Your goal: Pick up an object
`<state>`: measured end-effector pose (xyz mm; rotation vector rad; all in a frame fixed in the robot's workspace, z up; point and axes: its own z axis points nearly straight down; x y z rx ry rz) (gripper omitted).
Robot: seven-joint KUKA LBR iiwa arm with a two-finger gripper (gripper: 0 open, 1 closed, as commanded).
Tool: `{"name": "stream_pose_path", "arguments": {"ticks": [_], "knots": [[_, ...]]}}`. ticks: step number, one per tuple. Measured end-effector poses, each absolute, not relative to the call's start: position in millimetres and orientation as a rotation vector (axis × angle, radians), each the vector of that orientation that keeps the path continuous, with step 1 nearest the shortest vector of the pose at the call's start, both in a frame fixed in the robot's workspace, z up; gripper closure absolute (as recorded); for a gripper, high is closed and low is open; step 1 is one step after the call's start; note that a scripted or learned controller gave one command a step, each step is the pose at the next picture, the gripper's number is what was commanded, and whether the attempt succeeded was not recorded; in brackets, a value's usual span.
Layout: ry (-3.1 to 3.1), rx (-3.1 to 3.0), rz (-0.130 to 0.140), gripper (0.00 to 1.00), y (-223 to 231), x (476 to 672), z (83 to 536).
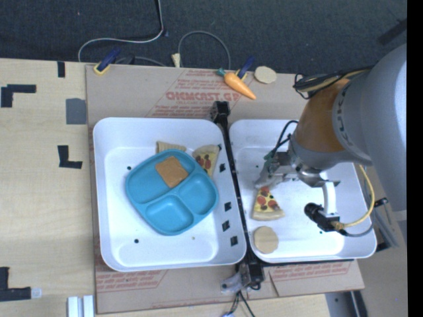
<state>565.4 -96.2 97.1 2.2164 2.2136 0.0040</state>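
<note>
Bright, even light; soft shadows, slightly grainy picture.

Left bin (112, 177): blue plate (172, 193) carrying a brown cracker (172, 171).
Right bin (357, 243): pizza slice (266, 203), round cookie (266, 240) just below it.
Gripper (271, 172): directly above the slice (contact unclear).
Bench (192, 94): carrot (238, 85).

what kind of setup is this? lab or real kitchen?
Most likely a lab test bench for robot picking, not a kitchen: two white bins side by side on cardboard, toy food such as a pizza slice and carrot, and loose cables behind.
</note>
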Motion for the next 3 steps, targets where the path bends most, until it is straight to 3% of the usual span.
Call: {"name": "stream_pose_path", "arguments": {"ticks": [1,2,3], "knots": [[2.220,2.211,0.012,1.00,-78,570.3,232],[2.222,2.216,-0.002,1.00,-110,670.5,131],[2.223,2.219,-0.003,0.00,-109,668.0,136]]}}
